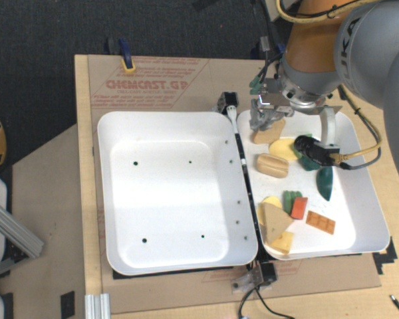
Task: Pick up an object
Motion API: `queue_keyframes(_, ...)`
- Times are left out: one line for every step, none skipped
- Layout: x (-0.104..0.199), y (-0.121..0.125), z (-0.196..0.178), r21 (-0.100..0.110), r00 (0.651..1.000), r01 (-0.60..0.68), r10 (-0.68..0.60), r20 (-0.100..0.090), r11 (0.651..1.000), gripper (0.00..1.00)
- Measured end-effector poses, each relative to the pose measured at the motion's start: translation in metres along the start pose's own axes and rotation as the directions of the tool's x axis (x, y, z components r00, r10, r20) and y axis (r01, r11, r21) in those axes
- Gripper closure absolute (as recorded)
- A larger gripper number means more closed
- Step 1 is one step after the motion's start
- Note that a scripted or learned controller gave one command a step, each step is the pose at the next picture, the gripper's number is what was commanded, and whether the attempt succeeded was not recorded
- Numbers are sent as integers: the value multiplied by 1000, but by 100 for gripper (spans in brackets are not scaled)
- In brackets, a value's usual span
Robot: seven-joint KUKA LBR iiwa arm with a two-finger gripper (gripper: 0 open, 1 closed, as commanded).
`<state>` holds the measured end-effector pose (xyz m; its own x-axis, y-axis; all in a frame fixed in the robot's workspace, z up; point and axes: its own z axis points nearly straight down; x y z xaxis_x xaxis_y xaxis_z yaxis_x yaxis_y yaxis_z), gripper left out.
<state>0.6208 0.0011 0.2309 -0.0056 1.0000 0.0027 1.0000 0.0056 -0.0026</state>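
Note:
My gripper (264,121) is low over the far left corner of the right bin (366,205). A tan block (268,136) lies right beneath it, touching or nearly touching; the view does not settle which. Close by lie a yellow piece (286,149) and a pale wooden roll (272,166). Further front are a teal leaf-shaped piece (326,182), a green piece (291,197), a red block (299,208), an orange ridged block (320,222) and a beige wedge (274,222).
The left bin (120,198) stands beside the right one, their rims meeting along a dark strip (243,171). Both rest on a cardboard sheet (153,78). A blue and yellow clamp (126,55) sits at the sheet's far edge.

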Motion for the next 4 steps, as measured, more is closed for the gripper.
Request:
queue_keyframes(102,49,-123,-21,1000,6,-6,-1,1000,100)
queue_keyframes(41,46,-175,-10,1000,-8,8,4,1000,100)
queue_keyframes(3,-4,-94,6,1000,-10,10,3,1000,100)
queue_keyframes(91,20,-46,1,1000,0,0,1,1000,100)
